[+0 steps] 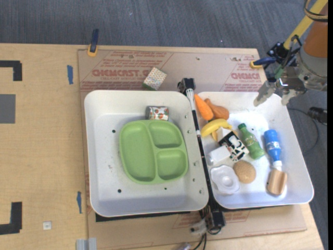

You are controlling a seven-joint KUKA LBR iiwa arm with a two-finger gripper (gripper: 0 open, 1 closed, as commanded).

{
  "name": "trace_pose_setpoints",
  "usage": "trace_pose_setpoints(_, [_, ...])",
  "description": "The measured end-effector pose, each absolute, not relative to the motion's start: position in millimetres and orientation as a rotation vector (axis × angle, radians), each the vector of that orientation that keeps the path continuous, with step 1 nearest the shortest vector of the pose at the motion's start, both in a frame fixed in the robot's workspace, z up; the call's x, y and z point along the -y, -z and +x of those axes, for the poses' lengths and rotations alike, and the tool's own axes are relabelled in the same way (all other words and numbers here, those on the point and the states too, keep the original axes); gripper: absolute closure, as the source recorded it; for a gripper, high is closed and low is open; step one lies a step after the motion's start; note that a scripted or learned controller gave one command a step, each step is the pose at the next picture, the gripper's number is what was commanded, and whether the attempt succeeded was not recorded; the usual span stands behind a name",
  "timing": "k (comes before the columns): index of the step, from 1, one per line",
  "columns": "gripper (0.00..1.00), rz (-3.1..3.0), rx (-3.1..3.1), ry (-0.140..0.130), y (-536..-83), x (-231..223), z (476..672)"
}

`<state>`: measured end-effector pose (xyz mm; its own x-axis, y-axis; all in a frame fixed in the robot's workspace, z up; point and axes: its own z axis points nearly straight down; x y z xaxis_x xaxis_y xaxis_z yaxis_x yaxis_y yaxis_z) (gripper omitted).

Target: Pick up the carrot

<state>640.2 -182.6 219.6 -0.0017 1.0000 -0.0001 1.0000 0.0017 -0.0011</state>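
the arm is cut off by the right and top edges, so just its orange band and wrist show. the gripper hangs at the far right corner of the right bin, its two fingers spread apart with nothing between them.

the carrot lies well to the gripper's left, at about its height in the view, against the right bin's left wall. a second orange piece touches it on the side nearer the gripper; what it is cannot be told.

below and left of the gripper the items crowd together: one banana, one green bottle, one blue bottle, one black-and-white box whose print is unreadable, one round bun, one white cup, one tan cylinder.

far to the gripper's left, the left bin holds one green divided plate and one small patterned box. another small box sits on the cardboard beyond that bin.
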Motion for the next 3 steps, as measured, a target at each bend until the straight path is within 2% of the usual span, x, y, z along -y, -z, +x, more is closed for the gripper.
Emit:
trace_pose_setpoints(1, [0.00, -2.155, 2.273, -0.004, -134, 116, 652.8])
trace_pose_setpoints(2, [0.00, -2.422, 2.004, 0.002, -98, 101, 651.0])
trace_pose_setpoints(3, [0.00, -2.592, 1.760, -0.016, -89, 95, 648.8])
